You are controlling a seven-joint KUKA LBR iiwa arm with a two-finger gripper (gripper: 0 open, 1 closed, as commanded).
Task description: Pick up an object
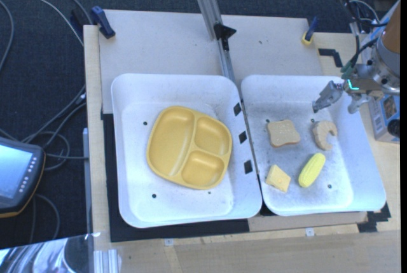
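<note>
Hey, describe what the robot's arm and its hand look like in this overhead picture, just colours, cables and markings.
The arm comes in from the right edge. Its hand is a grey metal piece with pale, angular fingers. Behind it sits a silvery-grey wrist block with a small teal-green light glowing on it. Thin black cables loop above the wrist. A bit of orange shows at the far right edge, above the wrist.

Robot lab; bench (159, 42) clamps (102, 20); floor cables (38, 49)
</note>
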